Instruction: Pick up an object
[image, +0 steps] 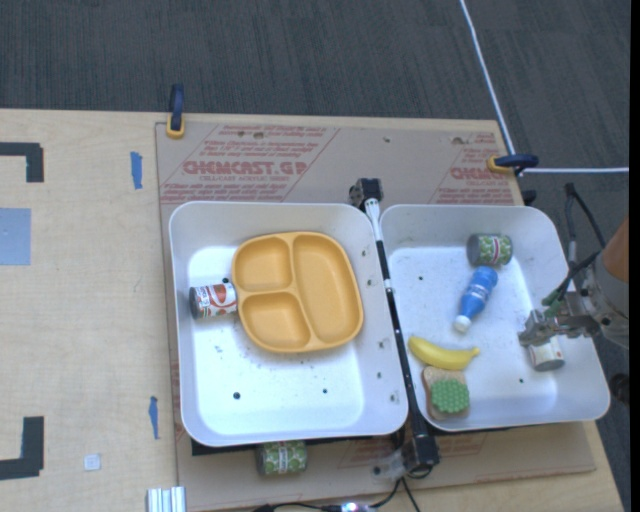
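Banana (443, 351), sandwich (446, 394), blue bottle (476, 297) in right bin (575, 400).

Bench (80, 330) — two bins (200, 380), green can (284, 458)

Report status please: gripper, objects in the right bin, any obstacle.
Gripper low at right bin's right side, on a small white object; grasp unconfirmed. Bottle, banana, can, sandwich lie apart. Nothing blocking.
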